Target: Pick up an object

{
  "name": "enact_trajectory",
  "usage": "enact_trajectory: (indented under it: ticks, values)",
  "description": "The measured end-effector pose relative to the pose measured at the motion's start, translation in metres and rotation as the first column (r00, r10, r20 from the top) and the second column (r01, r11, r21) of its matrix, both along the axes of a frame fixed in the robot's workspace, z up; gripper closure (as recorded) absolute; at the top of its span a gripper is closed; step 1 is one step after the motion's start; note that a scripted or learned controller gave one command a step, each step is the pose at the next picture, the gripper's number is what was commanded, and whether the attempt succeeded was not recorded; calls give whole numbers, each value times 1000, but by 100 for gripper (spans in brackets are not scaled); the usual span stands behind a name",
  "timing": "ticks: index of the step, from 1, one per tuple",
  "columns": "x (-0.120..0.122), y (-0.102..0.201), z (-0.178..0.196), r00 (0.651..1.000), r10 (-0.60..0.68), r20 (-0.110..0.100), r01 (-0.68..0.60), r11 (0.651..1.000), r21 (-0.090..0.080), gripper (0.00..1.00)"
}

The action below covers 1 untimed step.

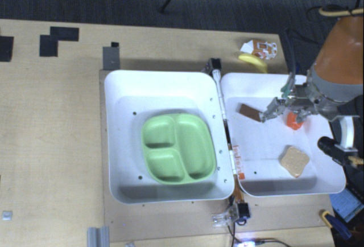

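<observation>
Low over the right bin, arm bent leftward, pincer spread, holding nothing.

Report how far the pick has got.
Done: the grey arm's tool is down over the right white bin. In hand: nothing visibly gripped; it hangs between the small brown block and the orange object. Left: grasp and lift one. The tan sponge-like piece lies untouched, and the green divided tray sits in the left bin.

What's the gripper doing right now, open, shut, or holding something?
Gripper: over the right bin, between the brown block and the orange object; open or shut cannot be told.
</observation>
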<state>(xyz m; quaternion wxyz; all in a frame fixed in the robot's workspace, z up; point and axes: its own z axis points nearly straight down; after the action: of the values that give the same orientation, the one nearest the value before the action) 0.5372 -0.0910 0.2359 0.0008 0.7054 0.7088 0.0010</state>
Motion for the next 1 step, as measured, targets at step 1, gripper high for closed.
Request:
enact_trajectory:
  ticks: [1]
  values:
    - [-1, -13, -114, 1000, -3, -4, 3, 1000, 1, 0]
